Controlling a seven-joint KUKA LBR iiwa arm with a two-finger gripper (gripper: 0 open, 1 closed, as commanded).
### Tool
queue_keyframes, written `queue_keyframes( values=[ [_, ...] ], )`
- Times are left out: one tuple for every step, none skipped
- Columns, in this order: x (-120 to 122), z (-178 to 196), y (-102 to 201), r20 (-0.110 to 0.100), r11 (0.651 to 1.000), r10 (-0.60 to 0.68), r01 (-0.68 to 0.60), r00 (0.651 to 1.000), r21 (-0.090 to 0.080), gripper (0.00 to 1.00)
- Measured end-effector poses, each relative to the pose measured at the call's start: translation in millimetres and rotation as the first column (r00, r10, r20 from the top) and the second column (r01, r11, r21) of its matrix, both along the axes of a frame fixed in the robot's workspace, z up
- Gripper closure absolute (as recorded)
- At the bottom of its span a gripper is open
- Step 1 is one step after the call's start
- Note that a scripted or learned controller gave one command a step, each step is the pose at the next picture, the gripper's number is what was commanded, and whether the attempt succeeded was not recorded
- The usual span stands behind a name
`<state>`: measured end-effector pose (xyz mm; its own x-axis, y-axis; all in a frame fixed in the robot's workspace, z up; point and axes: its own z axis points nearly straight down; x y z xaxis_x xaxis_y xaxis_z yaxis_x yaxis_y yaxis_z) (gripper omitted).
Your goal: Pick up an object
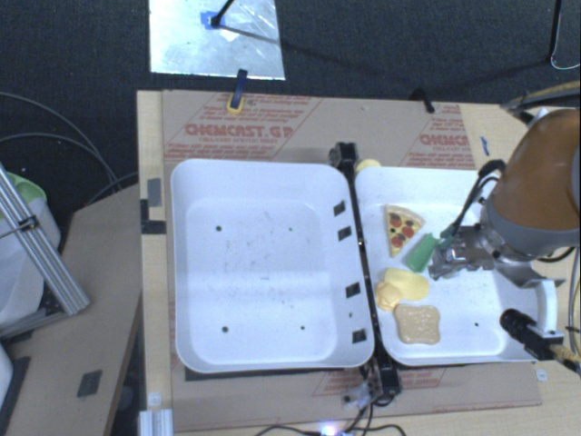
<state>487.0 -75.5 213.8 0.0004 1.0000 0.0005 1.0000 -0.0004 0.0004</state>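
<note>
Cardboard-topped bench, right bin (472,182) holds pizza slice (403,226), green block (419,252), yellow piece (403,288), toast (418,323); gripper (447,260) beside green block, finger state unreadable—center over block before closing.

Fixed above the bench (300,121), looking down at a slant from some way off. Takes in both white bins side by side: left bin (263,262) near the middle, right bin (472,334) toward the right (arm (545,189) entering from that side), with dark floor (381,16) beyond.
</note>
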Motion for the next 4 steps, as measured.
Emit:
queue_keyframes(
  values=[
    [1.0, 88.0, 66.7, 0.008, 1.0, 0.009, -0.009, 1.0, 0.0, 1.0],
    [52.2, 155.8, 134.6, 0.01, 1.0, 0.01, -0.01, 1.0, 0.001, 1.0],
    [14.8, 204.4, 159.9, 0.004, 1.0, 0.007, -0.007, 1.0, 0.001, 1.0],
    [-0.2, 228.6, 104.5, 0.005, 1.0, 0.0, 0.0, 1.0, 0.0, 1.0]
  ],
)
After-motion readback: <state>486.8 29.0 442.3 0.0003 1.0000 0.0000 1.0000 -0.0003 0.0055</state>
